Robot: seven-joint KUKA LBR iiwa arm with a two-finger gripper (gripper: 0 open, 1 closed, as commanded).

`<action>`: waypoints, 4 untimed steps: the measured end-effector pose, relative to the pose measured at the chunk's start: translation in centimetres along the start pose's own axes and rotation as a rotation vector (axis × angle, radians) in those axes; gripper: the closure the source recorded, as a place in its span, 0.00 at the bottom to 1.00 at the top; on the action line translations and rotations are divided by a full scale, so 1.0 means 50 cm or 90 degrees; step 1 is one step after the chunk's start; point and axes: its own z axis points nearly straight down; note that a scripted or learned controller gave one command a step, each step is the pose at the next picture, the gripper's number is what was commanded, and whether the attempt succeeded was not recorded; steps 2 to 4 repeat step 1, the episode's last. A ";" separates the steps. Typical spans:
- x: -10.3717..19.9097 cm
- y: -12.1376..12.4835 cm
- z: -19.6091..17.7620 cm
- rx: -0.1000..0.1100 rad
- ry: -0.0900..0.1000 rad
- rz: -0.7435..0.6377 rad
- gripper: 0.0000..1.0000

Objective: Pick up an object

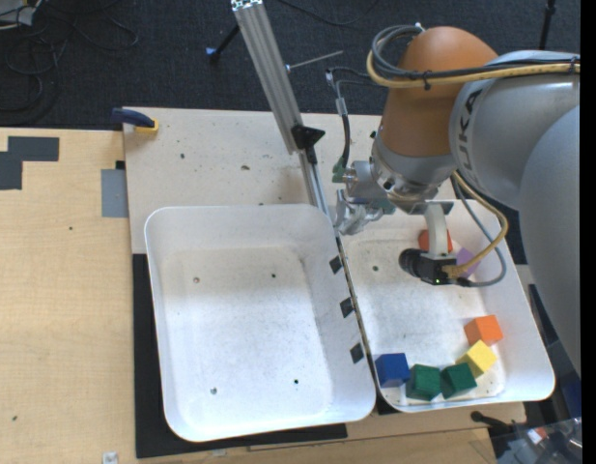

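My gripper (350, 217) hangs over the far left corner of the right bin (399, 307), close to the wall between the two bins. Nothing is visible in it. Along the near edge of that bin lie a blue cube (392, 367), two green blocks (425, 382) (459, 378), a yellow cube (481, 357) and an orange cube (485, 330). By the bin's right wall a purple piece (464, 258) peeks out. A red-orange piece (436, 241) stands partly hidden behind the wrist.
The left bin (240, 327) sits beside the right one, sharing a wall with black clips (347, 305). A slanted aluminium rail (278, 90) rises behind the bins, just left of the gripper. The bulky arm covers the upper right.
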 end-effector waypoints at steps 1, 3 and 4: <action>0.102 -0.012 0.021 0.003 0.000 0.000 1.00; 0.102 -0.012 0.021 0.003 0.000 0.000 1.00; 0.102 -0.012 0.021 0.003 0.000 0.000 1.00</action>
